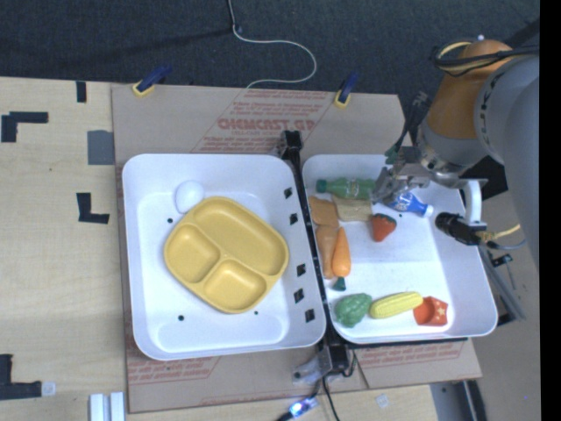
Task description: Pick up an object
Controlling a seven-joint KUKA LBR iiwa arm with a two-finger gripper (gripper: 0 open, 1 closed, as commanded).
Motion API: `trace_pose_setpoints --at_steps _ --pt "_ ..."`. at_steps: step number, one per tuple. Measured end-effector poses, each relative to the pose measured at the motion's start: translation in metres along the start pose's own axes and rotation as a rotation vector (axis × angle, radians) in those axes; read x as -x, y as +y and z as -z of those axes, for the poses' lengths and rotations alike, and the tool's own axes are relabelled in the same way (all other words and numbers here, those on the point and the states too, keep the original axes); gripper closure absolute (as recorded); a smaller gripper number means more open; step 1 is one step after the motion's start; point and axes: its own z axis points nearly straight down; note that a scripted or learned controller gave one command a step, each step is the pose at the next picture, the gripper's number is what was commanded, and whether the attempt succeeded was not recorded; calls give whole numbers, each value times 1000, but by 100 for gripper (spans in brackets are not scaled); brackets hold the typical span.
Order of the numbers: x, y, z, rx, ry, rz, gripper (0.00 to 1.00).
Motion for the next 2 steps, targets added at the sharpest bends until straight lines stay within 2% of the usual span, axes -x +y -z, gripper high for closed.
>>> trace_pose_setpoints --at_steps 2 --pt "3 -2 82 0 0 0 100"
